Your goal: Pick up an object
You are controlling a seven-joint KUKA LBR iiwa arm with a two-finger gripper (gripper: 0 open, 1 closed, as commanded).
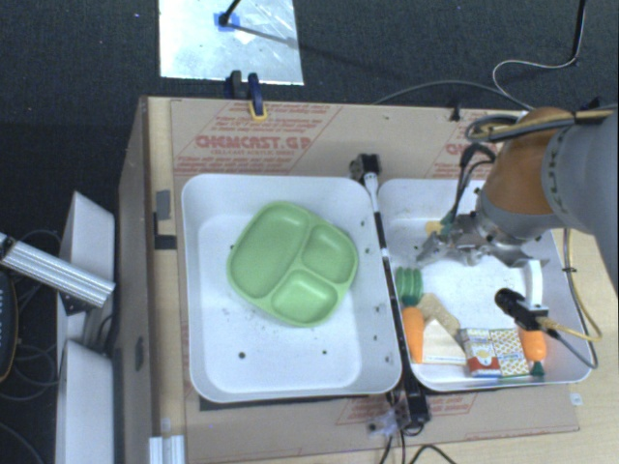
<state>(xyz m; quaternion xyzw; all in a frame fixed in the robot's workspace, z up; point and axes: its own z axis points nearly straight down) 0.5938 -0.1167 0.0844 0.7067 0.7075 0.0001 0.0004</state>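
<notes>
Several small objects lie along the near edge of the right bin (pixel 580 370): a carrot (pixel 413 333), a green piece (pixel 408 283), printed packets (pixel 493 349). The gripper (pixel 447 247) hovers above them; whether its jaws are spread cannot be told. A centred, vertical descent over one isolated item would serve best.

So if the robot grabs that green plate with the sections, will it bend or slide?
The green plate looks like moulded plastic, so it is probably stiff and light for its width. Its smooth, rounded rim may slip from a pinch. It lies flat in the left bin, so a push would likely slide it, not tip it.
</notes>
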